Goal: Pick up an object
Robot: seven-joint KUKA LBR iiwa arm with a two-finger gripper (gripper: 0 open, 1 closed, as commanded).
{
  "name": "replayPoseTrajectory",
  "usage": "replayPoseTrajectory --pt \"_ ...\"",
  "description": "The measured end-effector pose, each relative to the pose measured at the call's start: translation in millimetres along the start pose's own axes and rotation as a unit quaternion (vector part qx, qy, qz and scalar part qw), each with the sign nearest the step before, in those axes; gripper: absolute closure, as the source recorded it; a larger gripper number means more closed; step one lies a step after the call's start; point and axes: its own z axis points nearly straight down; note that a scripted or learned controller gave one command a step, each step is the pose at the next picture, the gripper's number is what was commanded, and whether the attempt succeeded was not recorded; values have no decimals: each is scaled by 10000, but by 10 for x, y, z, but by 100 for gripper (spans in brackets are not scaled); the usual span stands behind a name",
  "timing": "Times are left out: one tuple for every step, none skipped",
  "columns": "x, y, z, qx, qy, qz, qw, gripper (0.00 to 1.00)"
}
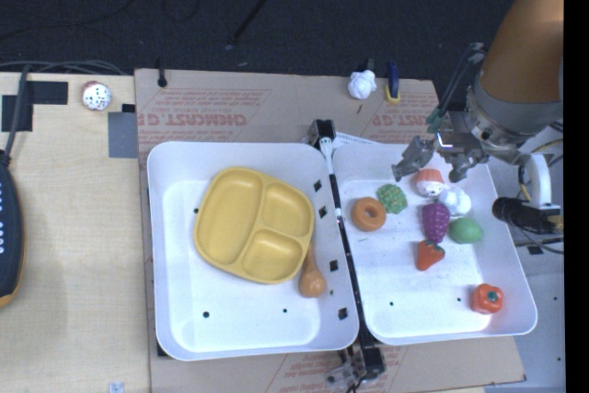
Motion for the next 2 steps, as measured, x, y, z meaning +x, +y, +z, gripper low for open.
replayPoseTrajectory --pt "-7 1 -98 4 3 3 10000 100" --pt "641 -277 627 41 11 -20 10000 100"
